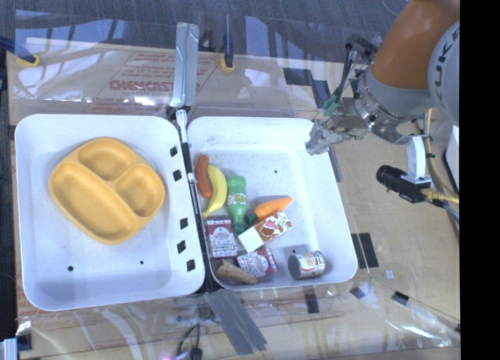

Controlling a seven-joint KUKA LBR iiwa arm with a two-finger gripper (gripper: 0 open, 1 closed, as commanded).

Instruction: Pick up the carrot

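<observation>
The carrot [271, 207] is orange with a green top and lies slanted in the right bin [312, 187], between a green bottle [237, 201] and a small red-and-white carton [266, 230]. My gripper [319, 139] hangs over the bin's far right corner, up and to the right of the carrot and well apart from it. Nothing shows between its fingers.
The right bin also holds a banana [217, 189], a red sausage [203, 176], several small packets [223, 240], a brown piece [236, 273] and a tin can [306, 264]. A yellow divided plate [107, 187] rests in the left bin [47, 272]. A black part [400, 183] juts out at the right.
</observation>
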